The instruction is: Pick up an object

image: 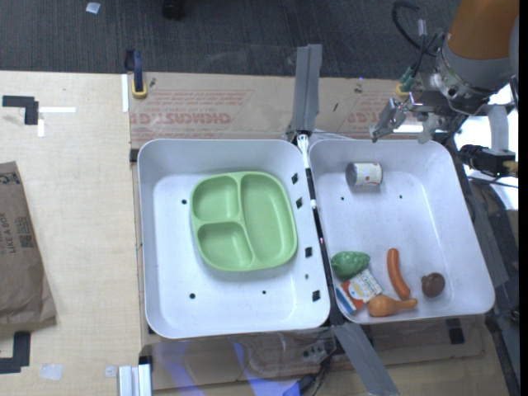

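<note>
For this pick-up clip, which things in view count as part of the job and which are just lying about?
Job:
claw
can
green lump
sausage
brown ball
orange piece
packet

Lying about:
green tray
paper bag
clamp

The arm (487,23) is cut off by the frame's top and right edges at about 1 o'clock. The gripper (388,126) below it is too small and dark to make out its finger spacing. At 9 o'clock, a brown paper bag (21,246) runs off the left edge.
</note>
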`<state>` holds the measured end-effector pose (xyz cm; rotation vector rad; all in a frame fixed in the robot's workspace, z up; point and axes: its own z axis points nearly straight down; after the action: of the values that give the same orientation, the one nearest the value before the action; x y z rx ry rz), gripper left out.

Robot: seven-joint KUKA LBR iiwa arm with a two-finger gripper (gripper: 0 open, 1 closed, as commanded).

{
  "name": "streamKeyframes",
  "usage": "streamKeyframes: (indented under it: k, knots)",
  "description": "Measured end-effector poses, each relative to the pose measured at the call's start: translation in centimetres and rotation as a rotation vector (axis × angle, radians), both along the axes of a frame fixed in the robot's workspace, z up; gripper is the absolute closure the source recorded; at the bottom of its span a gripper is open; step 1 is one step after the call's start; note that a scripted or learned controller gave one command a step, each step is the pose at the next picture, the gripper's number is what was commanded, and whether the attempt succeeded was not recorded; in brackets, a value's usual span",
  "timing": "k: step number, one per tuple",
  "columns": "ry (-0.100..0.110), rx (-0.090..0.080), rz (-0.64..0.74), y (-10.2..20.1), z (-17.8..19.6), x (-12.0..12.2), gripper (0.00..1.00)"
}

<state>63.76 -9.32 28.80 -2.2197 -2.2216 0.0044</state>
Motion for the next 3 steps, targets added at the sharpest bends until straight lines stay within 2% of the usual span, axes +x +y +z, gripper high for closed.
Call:
streamKeyframes:
  k: [1, 2, 3]
  knots:
    - [0.001, 0.000, -0.019, -1.4, -12.8, 2.0, 0.00]
    - [-0.002, -0.001, -0.440, -2.4, -10.8, 2.1, 0.00]
    - [-0.005, 0.000, -0.307, -1.7, -19.4, 2.2, 0.00]
